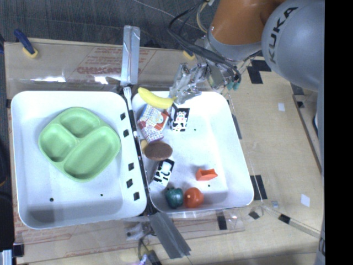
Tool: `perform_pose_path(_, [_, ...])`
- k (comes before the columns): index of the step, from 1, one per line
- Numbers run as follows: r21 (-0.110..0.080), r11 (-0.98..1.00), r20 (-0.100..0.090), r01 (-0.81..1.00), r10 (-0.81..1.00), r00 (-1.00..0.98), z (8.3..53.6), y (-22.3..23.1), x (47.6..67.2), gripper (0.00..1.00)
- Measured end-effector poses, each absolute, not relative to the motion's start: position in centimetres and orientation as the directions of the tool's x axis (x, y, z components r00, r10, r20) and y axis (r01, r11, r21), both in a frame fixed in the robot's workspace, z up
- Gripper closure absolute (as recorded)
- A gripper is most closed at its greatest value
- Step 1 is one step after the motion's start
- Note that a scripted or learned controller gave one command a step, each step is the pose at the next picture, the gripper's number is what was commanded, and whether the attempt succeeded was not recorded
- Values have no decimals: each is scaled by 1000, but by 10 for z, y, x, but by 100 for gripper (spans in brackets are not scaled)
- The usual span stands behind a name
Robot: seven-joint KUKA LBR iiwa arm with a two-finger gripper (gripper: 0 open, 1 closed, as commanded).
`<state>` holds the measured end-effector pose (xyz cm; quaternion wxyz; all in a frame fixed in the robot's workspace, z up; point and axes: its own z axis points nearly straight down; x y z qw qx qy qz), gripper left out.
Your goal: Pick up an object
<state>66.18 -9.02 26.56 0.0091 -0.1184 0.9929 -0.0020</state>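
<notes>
Grey KUKA-lettered arm, orange band, black cables, metallic gripper

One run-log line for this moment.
tool over right bin far edge | beside banana | nothing visibly held | green divided plate in left bin

Green divided plate in left bin.

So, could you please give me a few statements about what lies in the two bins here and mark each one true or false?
1. The green plate lies in the left bin. True.
2. The banana lies in the left bin. False: it is in the right bin, at its far edge.
3. The tomato sits beside the green pepper. True.
4. The gripper hovers over the green plate. False: it is at the right bin's far edge, near the banana.
</notes>
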Motion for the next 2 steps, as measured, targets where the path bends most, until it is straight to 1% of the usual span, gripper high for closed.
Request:
perform_pose_path(1, [0,970,-1,-243,-243,-970,266,-32,657,100])
perform_pose_path(2, [0,969,-2,-246,-246,-969,267,0,657,100])
